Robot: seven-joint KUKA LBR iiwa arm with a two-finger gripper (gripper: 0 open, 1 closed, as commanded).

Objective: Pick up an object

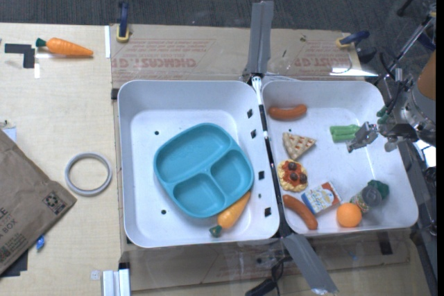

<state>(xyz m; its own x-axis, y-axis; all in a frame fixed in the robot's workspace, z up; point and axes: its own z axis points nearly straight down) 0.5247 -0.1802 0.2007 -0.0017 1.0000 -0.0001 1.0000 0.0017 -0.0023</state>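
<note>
My gripper (377, 140) hangs over the right side of the right bin (326, 95), open with nothing between its fingers. Its left finger (360, 138) is just right of a green block (343, 133). The same bin holds a sausage (287, 111) at the back, a pizza slice (298, 145), a small round pizza (293, 175), a second sausage (300, 211), a little carton (320, 198), an orange (349, 215) and a dark green object (374, 192).
The left bin (139, 149) holds a blue divided plate (203, 170) with a carrot (232, 213) at its front edge. On the bench to the left lie another carrot (64, 47), a tape ring (88, 172) and a brown cardboard box (28, 197).
</note>
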